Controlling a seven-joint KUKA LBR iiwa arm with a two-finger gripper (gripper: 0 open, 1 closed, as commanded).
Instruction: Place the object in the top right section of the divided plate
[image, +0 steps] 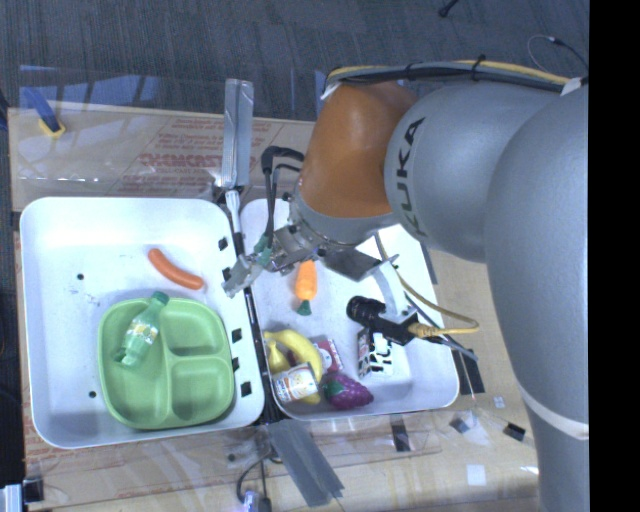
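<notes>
gripper (268, 256) low over right bin (440, 385) near carrot (306, 281), grasp state unclear, likely pick stage; next carry to green divided plate (172, 400) top-right section.

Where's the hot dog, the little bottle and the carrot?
hot dog (175, 268), camera view, middle of the sausage.
bottle (138, 335), camera view, middle of its clear body.
carrot (306, 281), camera view, middle of the orange part.

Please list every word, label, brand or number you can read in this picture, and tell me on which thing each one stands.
"KUKA": dark letters on the grey robot arm, running sideways.
Red print on the clear sheet behind the bins: too blurred to read.
Black-and-white packet in the right bin: marks too small to read.
Small can: label too small to read.
</notes>
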